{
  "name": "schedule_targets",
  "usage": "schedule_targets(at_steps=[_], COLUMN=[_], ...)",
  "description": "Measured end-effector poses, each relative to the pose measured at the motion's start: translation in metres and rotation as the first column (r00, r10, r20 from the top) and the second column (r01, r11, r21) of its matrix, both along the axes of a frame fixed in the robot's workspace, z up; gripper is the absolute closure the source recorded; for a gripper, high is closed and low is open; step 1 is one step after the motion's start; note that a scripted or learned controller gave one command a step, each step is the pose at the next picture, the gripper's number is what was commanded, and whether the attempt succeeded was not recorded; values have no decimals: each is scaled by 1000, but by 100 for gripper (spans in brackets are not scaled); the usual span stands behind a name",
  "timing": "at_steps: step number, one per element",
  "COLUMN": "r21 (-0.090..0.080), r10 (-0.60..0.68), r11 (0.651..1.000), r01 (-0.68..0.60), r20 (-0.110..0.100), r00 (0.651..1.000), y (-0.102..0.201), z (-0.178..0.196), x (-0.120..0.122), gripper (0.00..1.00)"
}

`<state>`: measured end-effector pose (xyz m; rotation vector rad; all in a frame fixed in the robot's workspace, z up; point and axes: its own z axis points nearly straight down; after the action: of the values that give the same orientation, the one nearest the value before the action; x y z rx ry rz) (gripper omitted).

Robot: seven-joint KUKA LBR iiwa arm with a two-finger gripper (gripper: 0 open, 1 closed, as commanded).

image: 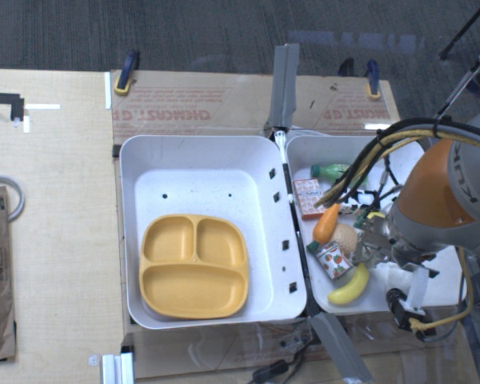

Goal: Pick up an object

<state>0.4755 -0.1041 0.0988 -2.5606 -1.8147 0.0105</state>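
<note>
The gripper [369,243] hangs low in the right bin [298,154], its grip too hidden to tell. Nearest the camera, the banana [348,286] lies just below-left of it, long axis slanting; farther off, the carrot [326,224] sits to its left.

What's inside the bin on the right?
In the right bin: a banana, a carrot, a green thing and two small printed cartons. The arm covers the rest.
</note>
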Motion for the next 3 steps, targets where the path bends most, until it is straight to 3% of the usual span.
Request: schedule_targets(at_steps=[1, 2, 3], r21=[-1, -1, -2], r10=[87, 86, 35], r11=[996, 996, 999], r01=[-87, -86, -35], r20=[4, 3, 4], r00=[996, 996, 999], y=[54, 54, 3], z=[92, 92, 60], x=[68, 68, 99], gripper=[100, 0, 0])
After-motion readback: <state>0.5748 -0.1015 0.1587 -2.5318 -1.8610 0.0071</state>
